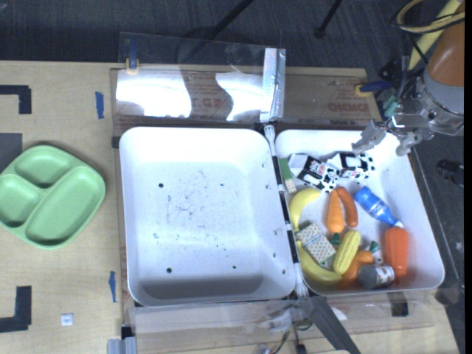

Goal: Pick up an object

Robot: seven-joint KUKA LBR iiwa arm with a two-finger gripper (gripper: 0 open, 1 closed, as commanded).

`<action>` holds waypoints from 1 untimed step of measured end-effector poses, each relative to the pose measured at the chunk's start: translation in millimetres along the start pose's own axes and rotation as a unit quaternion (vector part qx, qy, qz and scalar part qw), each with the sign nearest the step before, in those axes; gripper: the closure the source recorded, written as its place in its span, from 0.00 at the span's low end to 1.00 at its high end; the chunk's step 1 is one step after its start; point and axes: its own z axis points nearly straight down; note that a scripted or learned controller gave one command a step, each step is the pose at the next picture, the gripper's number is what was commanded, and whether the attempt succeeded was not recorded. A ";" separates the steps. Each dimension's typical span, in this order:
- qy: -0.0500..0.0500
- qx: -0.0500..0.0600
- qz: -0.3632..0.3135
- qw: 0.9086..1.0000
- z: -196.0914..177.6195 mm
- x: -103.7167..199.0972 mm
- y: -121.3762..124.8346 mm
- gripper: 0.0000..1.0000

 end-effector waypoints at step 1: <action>0.000 0.000 -0.092 0.996 110.2 21.7 -43.7 0.00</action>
